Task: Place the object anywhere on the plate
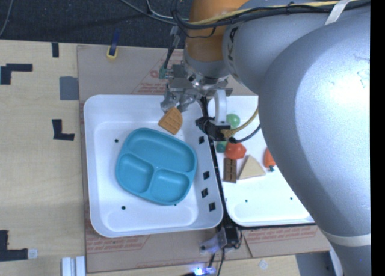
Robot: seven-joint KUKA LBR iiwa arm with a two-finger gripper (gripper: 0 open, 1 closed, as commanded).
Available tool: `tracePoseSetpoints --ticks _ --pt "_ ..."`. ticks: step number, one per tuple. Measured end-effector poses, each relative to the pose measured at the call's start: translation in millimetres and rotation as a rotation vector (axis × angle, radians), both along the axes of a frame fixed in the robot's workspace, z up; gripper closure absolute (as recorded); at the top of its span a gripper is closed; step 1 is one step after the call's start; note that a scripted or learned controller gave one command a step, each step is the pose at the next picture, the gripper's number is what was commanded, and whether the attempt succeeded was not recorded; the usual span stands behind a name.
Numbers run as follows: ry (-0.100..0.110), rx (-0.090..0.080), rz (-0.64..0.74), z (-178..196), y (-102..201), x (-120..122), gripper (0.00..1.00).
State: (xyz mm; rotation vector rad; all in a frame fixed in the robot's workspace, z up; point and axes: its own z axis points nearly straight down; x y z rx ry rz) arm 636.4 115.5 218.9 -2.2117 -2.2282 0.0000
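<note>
The blue plate point(157, 166) fills the middle of the left bin point(96, 166), leaving bare white floor along the bin's left side, its lower edge and its upper left corner, where a tool could pass. The arm point(301, 88) covers the frame's right and upper middle, and the gripper point(180, 101) with a waffle-like piece point(171, 121) hangs just over the plate's upper right edge. In the right bin point(264, 208), small toy foods point(240, 160) crowd the upper part near the dividing wall, while its lower floor lies bare.

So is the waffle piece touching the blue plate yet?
Cannot tell. In the camera view the waffle piece hangs at the gripper, its lower corner overlapping the blue plate's upper rim, so no gap or contact shows plainly.
</note>
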Motion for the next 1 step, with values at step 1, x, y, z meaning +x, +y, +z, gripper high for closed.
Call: tracePoseSetpoints --ticks 1 --pt "0.001 -0.002 -0.005 0.5 -4.0 -0.4 0.00"
